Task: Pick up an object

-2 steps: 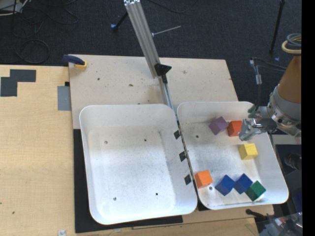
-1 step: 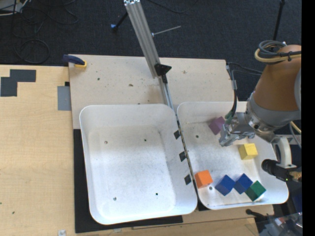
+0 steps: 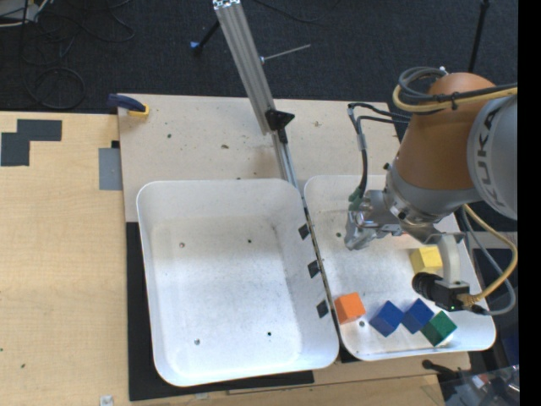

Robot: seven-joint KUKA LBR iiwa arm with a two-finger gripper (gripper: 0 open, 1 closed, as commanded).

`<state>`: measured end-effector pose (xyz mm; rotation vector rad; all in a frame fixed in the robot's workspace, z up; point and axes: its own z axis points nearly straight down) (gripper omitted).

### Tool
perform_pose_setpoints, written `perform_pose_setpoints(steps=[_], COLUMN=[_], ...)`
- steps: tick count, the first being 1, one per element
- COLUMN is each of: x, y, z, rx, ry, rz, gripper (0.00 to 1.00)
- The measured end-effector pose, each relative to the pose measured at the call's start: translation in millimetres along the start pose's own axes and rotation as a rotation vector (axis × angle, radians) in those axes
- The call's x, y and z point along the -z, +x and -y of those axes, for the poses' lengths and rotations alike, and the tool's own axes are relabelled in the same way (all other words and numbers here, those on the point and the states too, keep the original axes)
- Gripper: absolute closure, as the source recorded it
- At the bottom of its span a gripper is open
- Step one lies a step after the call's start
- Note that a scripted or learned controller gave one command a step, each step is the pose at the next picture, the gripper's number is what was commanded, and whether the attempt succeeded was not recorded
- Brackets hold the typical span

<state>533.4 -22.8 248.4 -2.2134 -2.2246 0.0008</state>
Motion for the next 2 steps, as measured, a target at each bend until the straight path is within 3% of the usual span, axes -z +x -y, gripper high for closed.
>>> perform_pose_setpoints(steps=[2], x=[-21.7], y=[112.4], z=[13.8], rx=[-0.001], ry=[0.005], rz=[0.001], gripper=[1.0])
